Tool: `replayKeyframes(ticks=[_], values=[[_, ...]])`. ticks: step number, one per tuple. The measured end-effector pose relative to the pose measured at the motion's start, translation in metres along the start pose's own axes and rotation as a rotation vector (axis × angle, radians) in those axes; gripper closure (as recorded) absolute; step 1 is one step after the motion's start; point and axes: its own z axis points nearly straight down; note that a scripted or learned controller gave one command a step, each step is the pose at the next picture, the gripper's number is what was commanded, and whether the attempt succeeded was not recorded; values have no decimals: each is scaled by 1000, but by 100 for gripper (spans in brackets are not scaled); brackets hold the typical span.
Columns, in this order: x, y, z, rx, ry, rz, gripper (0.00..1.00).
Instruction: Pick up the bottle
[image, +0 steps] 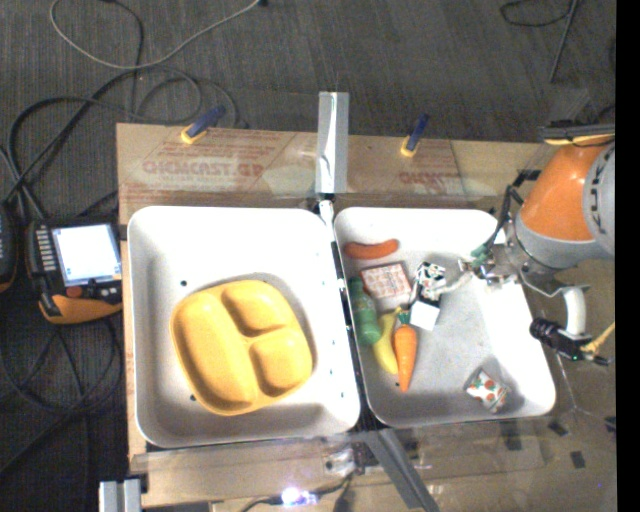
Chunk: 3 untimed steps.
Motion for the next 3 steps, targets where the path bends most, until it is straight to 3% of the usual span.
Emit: replayKeyframes(ticks=[1, 2, 3], values=[[-6, 62, -46, 37, 10, -109, 0], [-7, 62, -55, 38, 7, -109, 100], [-7, 62, -55, 38, 6, -109, 0]])
